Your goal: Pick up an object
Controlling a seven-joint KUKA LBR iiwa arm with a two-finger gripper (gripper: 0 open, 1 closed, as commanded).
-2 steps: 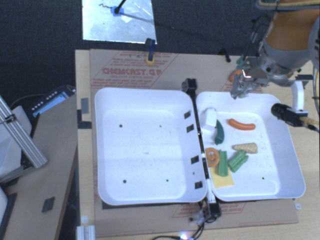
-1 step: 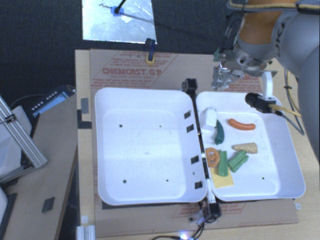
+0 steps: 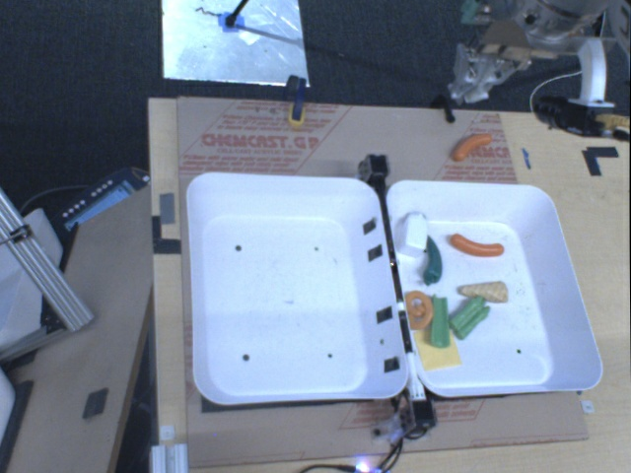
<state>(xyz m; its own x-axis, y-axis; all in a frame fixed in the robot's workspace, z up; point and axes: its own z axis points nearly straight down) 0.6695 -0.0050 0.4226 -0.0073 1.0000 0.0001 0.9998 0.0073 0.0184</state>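
The tool (image 3: 471, 85) hangs at the far right of the scene, beyond the far edge of the right bin (image 3: 552, 264) and well above the counter (image 3: 325, 136). It carries nothing; whether its tips stand apart or together cannot be told from this view.

The objects to pick lie in the right bin, gathered toward its left half. A white block (image 3: 413, 233) sits nearest the divider at the far end, with a dark teal curved piece (image 3: 433, 260) just beside it on the near side. To the right of these lies an orange sausage-shaped piece (image 3: 477, 246). Nearer still, a tan wedge (image 3: 484, 291) rests about mid-bin. By the divider lies an orange ring-like piece (image 3: 419, 308), with an upright-lying green bar (image 3: 440, 321) just to its right and a lighter green ridged piece (image 3: 470, 316) angled beside that. A flat yellow square (image 3: 441, 354) lies under the near end of the green bar.

A second orange sausage (image 3: 472, 147) lies outside the bins on the counter, beyond the far edge of the right bin and near the tool.

The left bin (image 3: 286, 294) sits against the right one, joined along a dark central strip (image 3: 391, 284).
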